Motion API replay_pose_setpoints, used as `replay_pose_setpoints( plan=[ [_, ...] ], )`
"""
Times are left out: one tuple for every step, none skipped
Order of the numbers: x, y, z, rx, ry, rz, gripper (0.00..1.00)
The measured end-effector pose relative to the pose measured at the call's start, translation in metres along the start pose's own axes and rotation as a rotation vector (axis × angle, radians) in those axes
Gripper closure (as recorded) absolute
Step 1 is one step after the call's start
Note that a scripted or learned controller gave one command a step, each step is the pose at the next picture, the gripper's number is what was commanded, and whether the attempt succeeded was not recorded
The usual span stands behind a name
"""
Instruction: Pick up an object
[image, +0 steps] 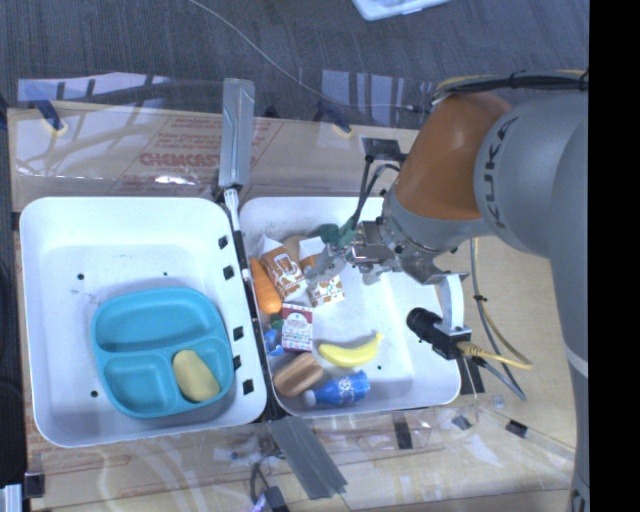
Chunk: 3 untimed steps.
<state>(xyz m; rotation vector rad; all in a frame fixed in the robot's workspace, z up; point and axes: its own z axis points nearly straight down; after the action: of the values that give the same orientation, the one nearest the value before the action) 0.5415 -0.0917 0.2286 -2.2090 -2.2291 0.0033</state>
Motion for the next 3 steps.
replay_pose_setpoints(
  plan=[
    [-0.008,0.056,0.054,0.0,-0.001,-0.183,0.0],
    [-0.02,0.076,0.115,-0.022,-0.003,-0.22,0.0],
    [-0.06,0.111,0.12,-0.026,-0.003,-0.325,0.0]
  ],
)
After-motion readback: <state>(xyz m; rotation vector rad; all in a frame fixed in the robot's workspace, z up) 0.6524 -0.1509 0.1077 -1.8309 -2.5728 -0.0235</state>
